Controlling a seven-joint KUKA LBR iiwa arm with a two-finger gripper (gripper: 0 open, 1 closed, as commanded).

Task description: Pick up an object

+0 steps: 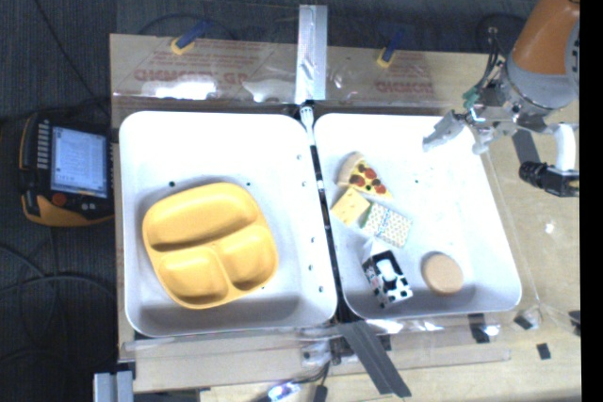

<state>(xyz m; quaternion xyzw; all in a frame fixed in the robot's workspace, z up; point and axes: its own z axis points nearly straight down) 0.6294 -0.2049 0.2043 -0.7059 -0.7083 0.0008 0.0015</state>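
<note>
Nearest, a round tan wooden disc lies in the white right-hand bin, untouched. Beyond it sit a black-and-white block and pizza-slice toy. Farthest, the gripper hovers above the disc, fingers apart, empty; picking remains.

You have two white bins on the table: the left bin and the right bin. In the left one you can count one yellow divided tray. In the right one you can count five small things: one pizza-slice toy, one yellow cheese-like block, one patterned white card, one black-and-white piece, and one round tan disc.
</note>
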